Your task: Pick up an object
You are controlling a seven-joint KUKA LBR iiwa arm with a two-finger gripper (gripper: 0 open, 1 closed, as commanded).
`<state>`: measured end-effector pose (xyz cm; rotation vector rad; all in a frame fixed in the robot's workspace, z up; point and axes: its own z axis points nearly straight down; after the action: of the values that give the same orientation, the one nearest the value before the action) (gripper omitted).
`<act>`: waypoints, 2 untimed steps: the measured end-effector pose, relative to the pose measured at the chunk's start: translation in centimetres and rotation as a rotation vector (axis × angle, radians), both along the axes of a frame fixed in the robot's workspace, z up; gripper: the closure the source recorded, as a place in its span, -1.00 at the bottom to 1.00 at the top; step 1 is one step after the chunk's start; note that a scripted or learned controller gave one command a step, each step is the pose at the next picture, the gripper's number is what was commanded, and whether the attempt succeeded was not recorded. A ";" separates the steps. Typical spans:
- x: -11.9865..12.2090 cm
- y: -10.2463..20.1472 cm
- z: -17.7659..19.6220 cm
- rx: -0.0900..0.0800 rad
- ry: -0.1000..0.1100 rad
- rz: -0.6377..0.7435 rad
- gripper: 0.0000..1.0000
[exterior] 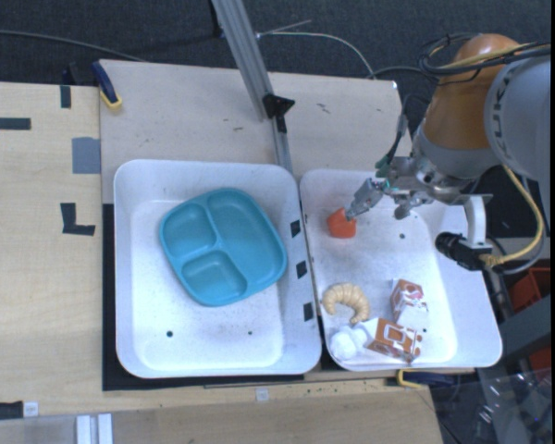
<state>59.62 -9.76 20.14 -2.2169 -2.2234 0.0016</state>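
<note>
So the gripper [385, 202] is sitting in the upper part of the right bin [462, 336], fingers spread open with nothing between them. One fingertip looks like it's right at the top edge of the little orange-red block [341, 224]; the other finger is off to the right. That puts the block just down and left of the gap, not inside it, so I'd guess the fingers need a nudge toward the lower left before closing does anything. The block is stubby, no real long axis I can make out.

Same bin, lower end: a croissant [347, 300], a white ball-ish thing [347, 343], and a red-and-white carton [402, 322].

The left bin [143, 331] has a blue divided plate [223, 245].
</note>
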 end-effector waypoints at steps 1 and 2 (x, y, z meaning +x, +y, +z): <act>0.0 0.0 0.0 0.000 0.000 0.000 -1.00; 0.2 0.1 -4.4 -0.001 0.004 -0.001 -1.00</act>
<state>59.84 -9.69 15.71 -2.2166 -2.2209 0.0075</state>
